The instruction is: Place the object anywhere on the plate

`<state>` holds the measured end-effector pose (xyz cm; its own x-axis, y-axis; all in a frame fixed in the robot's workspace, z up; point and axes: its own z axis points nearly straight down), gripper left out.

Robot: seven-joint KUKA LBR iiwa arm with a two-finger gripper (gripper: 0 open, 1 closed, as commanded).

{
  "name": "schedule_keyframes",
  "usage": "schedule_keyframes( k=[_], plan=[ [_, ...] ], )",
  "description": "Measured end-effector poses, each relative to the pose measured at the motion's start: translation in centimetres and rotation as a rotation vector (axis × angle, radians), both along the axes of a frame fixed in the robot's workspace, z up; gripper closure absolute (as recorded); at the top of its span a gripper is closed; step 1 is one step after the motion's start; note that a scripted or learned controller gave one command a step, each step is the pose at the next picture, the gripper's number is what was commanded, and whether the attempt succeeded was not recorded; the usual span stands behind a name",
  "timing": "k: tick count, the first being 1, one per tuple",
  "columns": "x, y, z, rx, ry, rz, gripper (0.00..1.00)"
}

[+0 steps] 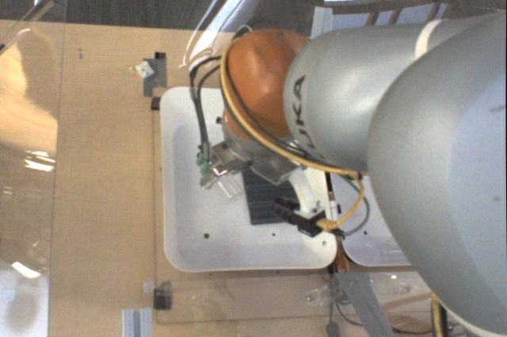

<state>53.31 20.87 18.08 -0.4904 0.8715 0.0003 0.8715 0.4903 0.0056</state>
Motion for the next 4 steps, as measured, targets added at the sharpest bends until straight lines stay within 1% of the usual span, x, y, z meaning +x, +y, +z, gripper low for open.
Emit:
schedule_keyframes(
  k=[1, 2, 3, 4],
  plan=[
    [-4.0, -0.1, -8.4, 0.0, 0.006, -0.575, 1.0],
    [-3.2, -8.5, 2.7, 0.001, -0.001, -0.354, 1.0],
    [-4.6, -3.8, 1.0, 0.0, 0.004, -0.511, 1.0],
    [0.3, 1.4, -0.4, -0.001, -0.001, 0.254, 1.0]
  ],
)
